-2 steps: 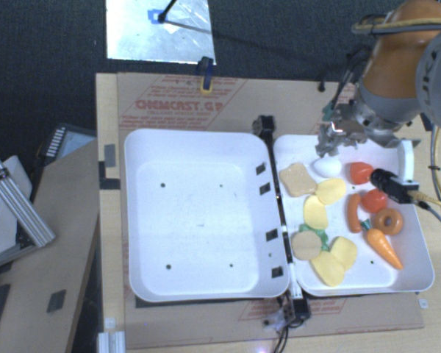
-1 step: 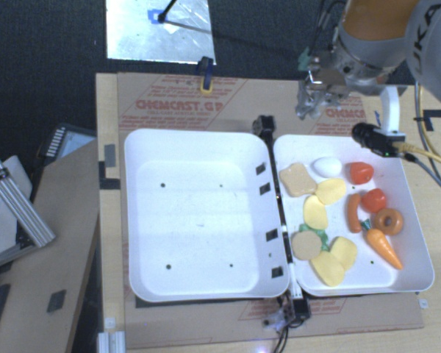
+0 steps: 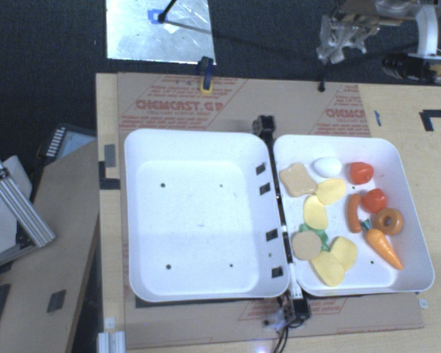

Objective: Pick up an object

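The right bin (image 3: 408, 175) holds several toy foods. A tan bread slice (image 3: 298, 179) lies at its back left with a white egg (image 3: 326, 167) beside it. Two red tomatoes (image 3: 361, 172) (image 3: 374, 199) sit toward the right, next to an orange sausage (image 3: 353, 212), a brown donut (image 3: 389, 220) and an orange carrot (image 3: 384, 248). Yellow chips (image 3: 331, 191) (image 3: 315, 213) (image 3: 336, 259) and a tan round piece (image 3: 306, 245) fill the front left. My gripper (image 3: 340, 41) hangs high at the top right, beyond the bench's far edge, well away from the bins.
The left bin (image 3: 198, 215) lies beside the right one, joined by black clips along the middle (image 3: 273, 212). A shiny metal sheet (image 3: 160, 19) lies at the top left. A yellow clamp (image 3: 206, 79) sits on the cardboard's far edge. Metal framing (image 3: 15, 204) stands at the left.
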### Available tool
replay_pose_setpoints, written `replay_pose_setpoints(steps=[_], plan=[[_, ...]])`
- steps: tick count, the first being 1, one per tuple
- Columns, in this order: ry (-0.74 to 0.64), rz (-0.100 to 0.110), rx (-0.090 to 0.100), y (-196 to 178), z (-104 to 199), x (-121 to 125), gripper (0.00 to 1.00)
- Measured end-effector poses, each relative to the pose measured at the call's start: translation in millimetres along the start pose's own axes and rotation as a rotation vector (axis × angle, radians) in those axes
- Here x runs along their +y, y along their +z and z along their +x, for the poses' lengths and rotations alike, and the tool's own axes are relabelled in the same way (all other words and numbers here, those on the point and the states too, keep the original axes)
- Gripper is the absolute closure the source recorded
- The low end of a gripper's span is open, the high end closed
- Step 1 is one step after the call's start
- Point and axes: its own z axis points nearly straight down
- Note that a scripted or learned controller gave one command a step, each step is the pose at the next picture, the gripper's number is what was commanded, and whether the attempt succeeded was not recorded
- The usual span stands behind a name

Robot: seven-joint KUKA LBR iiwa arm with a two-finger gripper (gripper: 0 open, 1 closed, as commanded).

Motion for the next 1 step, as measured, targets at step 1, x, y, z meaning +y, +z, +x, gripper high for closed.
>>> replay_pose_setpoints(steps=[1], plan=[[0.005,0.007,0.000,-64.5,-18.4,-1.2,1.00]])
